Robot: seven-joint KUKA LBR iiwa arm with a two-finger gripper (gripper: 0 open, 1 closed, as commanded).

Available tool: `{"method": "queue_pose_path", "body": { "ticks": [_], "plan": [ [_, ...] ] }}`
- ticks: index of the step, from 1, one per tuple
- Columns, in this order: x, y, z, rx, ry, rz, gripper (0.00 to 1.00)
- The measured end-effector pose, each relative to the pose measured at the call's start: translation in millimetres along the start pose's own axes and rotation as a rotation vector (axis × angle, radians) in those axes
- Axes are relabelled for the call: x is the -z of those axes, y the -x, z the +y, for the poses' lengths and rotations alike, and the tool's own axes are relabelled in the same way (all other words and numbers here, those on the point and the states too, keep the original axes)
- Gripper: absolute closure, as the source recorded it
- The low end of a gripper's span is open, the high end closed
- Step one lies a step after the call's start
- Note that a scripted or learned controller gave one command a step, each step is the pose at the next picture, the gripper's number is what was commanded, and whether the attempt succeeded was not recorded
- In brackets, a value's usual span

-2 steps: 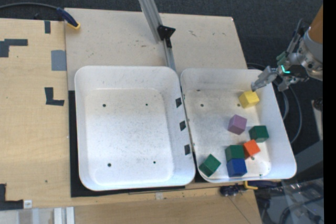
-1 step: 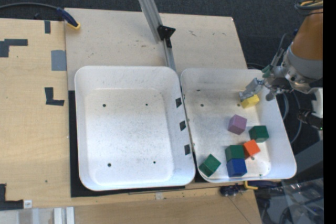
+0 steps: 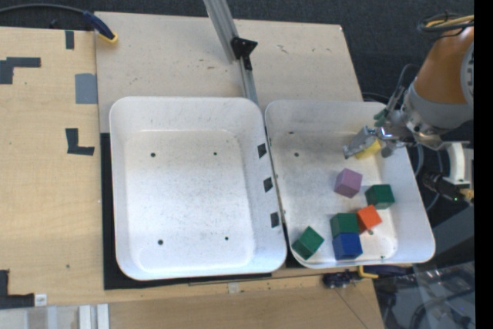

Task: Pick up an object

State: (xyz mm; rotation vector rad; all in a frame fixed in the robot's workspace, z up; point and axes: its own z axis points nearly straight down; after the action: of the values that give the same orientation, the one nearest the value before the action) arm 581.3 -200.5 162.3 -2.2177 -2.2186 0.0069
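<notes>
The claw (image 3: 363,144) hangs over the right bin (image 3: 308,127) at about two o'clock from that bin's middle, its fingers closed on a small yellow block (image 3: 370,149) that shows between them, just above the bin floor. Six more blocks lie in the same bin, toward five o'clock. Nearest the front rim sit one blue cube (image 3: 347,245) and one green cube (image 3: 309,241), the green one at nine o'clock of the blue. Just behind the blue cube stands a second green cube (image 3: 344,224), touching one orange cube (image 3: 370,218) at its three o'clock. Farther back lies a third green cube (image 3: 380,196), and beyond it, at ten o'clock, one purple cube (image 3: 348,182). The left bin (image 3: 123,166) lies beside the right.
</notes>
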Motion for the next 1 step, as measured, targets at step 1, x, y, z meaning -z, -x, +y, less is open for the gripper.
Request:
{"method": "queue_pose_path", "body": {
  "ticks": [1],
  "plan": [
    [-44.8,2.3,-4.1,0.000,0.001,0.000,0.00]
  ]
}}
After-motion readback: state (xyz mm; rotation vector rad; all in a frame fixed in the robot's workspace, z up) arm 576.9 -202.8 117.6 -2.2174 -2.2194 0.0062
